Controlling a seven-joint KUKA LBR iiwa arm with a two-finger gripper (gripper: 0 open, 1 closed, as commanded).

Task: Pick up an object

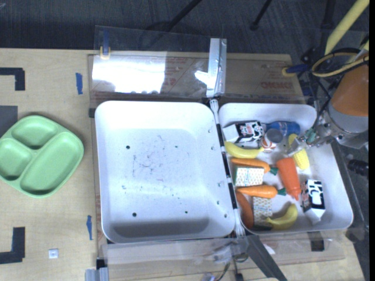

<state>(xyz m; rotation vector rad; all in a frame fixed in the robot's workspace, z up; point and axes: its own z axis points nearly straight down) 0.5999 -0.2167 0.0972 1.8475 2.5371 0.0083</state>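
Observation:
The right bin (pixel 343 206) holds a pile of toy food. A black-and-white carton (pixel 249 131) and a blue item (pixel 285 127) lie at the back. Below them are a yellow banana (pixel 243 152), a big orange carrot (pixel 287 177), a smaller carrot (pixel 258 191), a yellow corn piece (pixel 302 159), a second banana (pixel 284 216) and another black-and-white carton (pixel 314 195). My gripper (pixel 306 138) hangs over the back right part of this bin, just above the corn piece and right of the blue item. Nothing is visibly lifted by it.
The left bin (pixel 158 168) sits beside the right one, a raised divider between them. A green sectioned plate (pixel 38 155) lies on the bench at far left. A clear panel (pixel 152 69) stands behind the bins. Cables and a yellow hose (pixel 345 22) crowd the right.

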